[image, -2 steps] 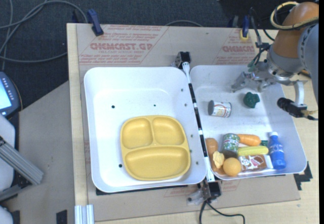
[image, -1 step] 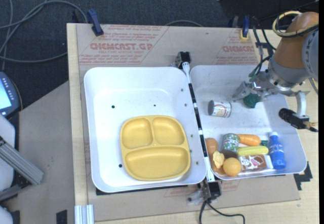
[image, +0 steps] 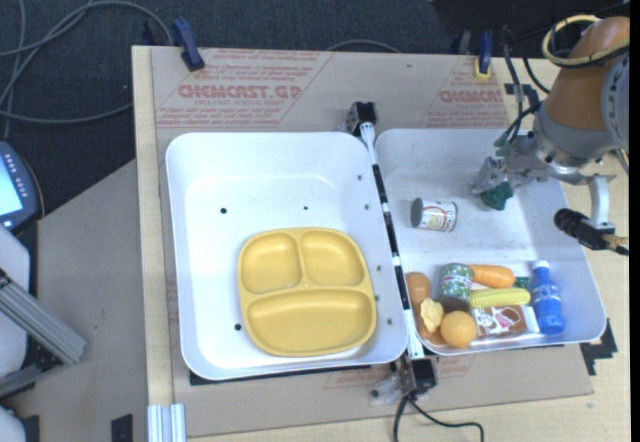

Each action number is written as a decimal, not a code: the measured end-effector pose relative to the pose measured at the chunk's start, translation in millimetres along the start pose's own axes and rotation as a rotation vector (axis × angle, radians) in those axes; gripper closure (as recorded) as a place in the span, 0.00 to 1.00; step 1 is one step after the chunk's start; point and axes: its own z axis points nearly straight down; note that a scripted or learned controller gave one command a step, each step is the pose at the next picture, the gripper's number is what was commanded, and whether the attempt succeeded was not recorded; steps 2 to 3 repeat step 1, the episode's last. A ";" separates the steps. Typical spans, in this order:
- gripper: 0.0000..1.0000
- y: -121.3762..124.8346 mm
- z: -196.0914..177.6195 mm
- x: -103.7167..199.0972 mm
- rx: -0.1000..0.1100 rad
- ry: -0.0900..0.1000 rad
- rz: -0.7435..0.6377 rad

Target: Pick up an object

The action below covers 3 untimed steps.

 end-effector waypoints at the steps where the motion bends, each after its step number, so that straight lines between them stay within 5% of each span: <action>1: 1.00 39.8 -52.2 86.3 -0.008 0.002 -0.011; 3: 1.00 39.8 -52.2 86.3 -0.008 0.002 -0.011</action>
